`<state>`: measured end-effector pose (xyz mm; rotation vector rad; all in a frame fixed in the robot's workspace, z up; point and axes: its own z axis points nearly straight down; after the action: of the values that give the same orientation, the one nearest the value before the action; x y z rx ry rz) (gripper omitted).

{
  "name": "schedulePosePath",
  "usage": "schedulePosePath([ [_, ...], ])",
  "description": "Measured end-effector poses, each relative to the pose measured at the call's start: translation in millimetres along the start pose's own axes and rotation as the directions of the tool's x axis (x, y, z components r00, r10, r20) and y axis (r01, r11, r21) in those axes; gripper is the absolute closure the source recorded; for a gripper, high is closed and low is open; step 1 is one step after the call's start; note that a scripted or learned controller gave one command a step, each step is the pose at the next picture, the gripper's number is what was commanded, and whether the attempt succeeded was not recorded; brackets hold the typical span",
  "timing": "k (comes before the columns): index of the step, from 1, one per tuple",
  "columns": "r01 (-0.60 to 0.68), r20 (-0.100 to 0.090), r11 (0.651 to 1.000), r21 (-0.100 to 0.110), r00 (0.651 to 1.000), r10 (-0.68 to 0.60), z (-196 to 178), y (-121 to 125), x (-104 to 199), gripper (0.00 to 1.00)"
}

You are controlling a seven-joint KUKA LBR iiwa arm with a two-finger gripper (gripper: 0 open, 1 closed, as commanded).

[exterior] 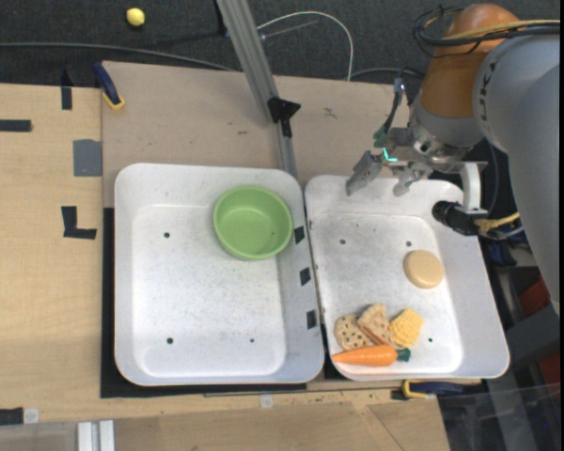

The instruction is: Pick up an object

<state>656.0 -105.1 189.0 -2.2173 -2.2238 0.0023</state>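
gripper spread open over the right bin far rim, nothing between its fingers, arm mostly cut off, carrot and round cookie well below

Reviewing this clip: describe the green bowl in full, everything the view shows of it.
The green bowl is a round, light green bowl with a smooth, plastic-looking surface and a slightly paler rim. It stands upright, opening upward, with nothing visible inside. It sits on the floor of the left bin, in its upper right area, close to the wall that adjoins the right bin. Nothing else touches it; the hand hovers apart, over the far edge of the right bin.
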Motion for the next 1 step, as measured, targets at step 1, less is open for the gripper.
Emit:
schedulePosePath([
  [1,-0.001,0.001,1.0,0.006,1.0,0.001,63.2,-6.2,-3.1,0.0],
])
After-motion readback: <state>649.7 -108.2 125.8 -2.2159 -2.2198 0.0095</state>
